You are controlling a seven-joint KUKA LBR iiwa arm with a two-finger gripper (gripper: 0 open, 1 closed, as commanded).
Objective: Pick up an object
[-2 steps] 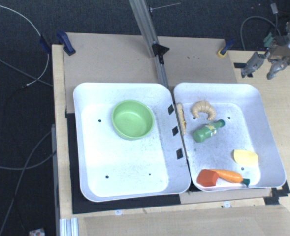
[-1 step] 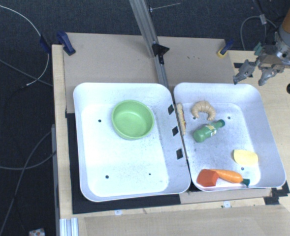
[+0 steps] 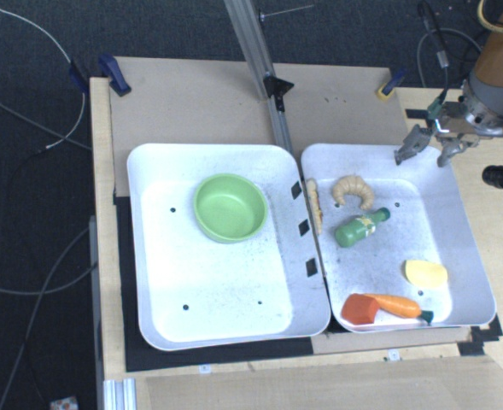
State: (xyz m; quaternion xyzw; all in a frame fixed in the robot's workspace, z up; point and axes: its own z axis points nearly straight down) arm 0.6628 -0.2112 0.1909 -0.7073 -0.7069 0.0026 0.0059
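Grey gripper [image 3: 428,150]: upper right of the frame, two fingers spread apart, nothing between them, over the right bin's [image 3: 456,229] far rim
Bottle [image 3: 360,227]: green, glossy, lying tilted mid-bin, below and left of the gripper, well apart from it
Croissant [image 3: 353,190]: tan, curved, just above the bottle
Carrot [image 3: 398,306]: orange, tapered, lower edge of the bin, beside a red block [image 3: 359,308]
Yellow piece [image 3: 425,273]: rounded, smooth
Left bin [image 3: 234,314]: holds a round green bowl [image 3: 230,207]
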